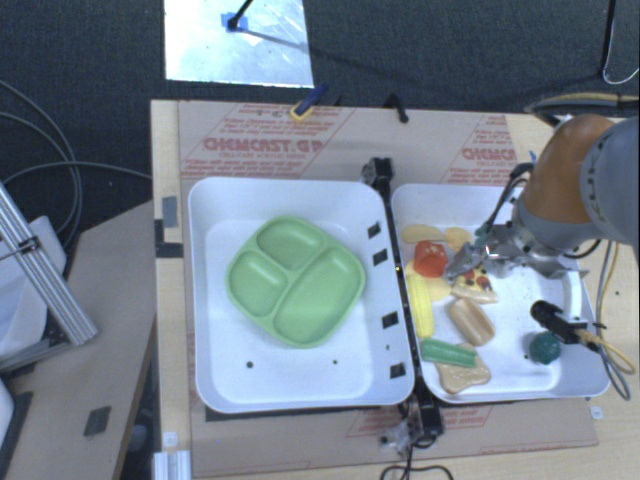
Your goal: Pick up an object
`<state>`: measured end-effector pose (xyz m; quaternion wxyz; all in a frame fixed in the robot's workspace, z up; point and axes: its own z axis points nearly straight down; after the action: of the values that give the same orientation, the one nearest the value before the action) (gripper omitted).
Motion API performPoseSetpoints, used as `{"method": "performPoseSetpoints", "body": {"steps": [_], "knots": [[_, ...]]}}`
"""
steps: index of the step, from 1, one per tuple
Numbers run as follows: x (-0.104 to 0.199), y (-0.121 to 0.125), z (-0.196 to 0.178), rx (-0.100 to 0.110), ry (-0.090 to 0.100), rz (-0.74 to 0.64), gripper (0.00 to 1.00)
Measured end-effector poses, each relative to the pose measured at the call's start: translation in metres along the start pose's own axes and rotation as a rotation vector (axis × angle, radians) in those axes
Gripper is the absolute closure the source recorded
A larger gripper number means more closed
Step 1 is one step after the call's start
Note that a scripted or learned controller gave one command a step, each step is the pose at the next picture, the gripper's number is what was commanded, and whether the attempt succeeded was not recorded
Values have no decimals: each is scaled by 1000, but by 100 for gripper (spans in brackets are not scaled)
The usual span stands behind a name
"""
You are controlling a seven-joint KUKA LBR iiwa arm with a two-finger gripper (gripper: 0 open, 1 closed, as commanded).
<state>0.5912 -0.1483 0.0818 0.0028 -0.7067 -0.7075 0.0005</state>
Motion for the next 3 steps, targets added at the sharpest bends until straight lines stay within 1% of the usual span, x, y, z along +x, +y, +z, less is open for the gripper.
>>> {"method": "performPoseSetpoints", "body": {"steps": [1,2,3], "knots": [[-63,-11,-58,-11,-8,5,0],[-16,-82,0,0,0,1,0],[112,-80,-107,-14,-1,-12,0]]}}
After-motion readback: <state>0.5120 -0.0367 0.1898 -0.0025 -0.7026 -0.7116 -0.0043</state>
